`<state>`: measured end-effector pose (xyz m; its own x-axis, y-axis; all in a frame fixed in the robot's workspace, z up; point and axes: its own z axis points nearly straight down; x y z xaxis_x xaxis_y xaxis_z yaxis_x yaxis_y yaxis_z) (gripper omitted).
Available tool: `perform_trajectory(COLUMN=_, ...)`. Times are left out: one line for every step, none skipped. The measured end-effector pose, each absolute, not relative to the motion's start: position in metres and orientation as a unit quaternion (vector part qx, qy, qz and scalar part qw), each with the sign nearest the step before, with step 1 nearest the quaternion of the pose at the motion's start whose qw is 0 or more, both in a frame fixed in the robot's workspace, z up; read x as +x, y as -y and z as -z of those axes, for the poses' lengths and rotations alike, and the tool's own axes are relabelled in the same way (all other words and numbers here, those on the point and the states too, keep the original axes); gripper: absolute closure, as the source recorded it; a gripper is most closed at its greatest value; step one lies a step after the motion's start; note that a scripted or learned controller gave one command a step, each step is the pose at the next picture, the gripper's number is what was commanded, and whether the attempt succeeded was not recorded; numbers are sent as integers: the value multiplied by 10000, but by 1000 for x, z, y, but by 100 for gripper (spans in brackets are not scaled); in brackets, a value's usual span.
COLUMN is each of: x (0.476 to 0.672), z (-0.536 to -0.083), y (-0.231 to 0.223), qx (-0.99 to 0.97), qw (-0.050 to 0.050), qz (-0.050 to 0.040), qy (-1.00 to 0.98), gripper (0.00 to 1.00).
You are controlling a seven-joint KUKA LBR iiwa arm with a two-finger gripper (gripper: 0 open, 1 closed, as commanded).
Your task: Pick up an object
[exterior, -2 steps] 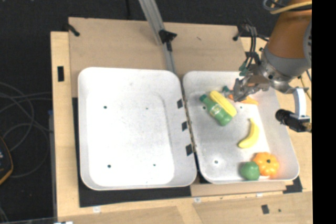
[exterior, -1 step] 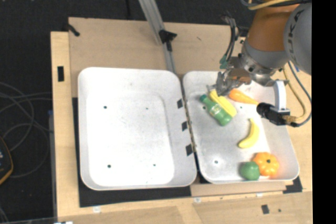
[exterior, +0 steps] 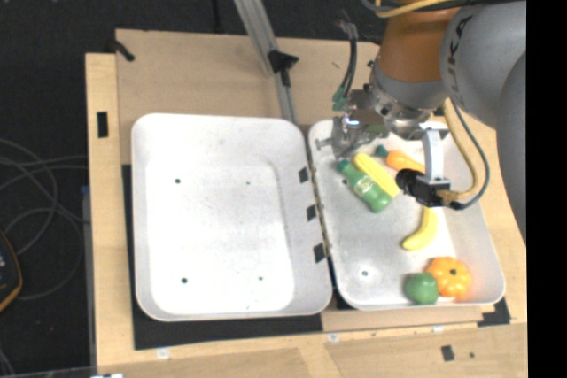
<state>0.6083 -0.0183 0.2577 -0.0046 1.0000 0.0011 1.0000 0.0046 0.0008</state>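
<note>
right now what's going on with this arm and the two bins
The grey arm with the orange band reaches in from the right, its claw low over the far end of the right bin. Just beneath it lie a green bottle and a yellow corn-like piece. A banana, an orange pumpkin-like toy and a green round toy sit nearer the front. Nothing visibly sits in the claw yet.

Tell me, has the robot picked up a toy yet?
Not yet. The gripper is down in the right bin, at its far end, right by the green bottle and the yellow corn. Nothing looks lifted. The banana, the orange pumpkin and the green ball lie untouched. Grabbing and lifting one is left.
</note>
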Motion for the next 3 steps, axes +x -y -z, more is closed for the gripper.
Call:
perform_trajectory(x=618, z=-243, y=-33, qx=-7058, qw=4, qz=-1, qy=7084, gripper=100)
perform_trajectory(x=630, z=-232, y=-85, qx=-7060, qw=3, qz=0, qy=7082, gripper=100)
perform_trajectory(x=630, z=-233, y=-83, qx=-7072, qw=-2, qz=0, qy=7071, gripper=0)
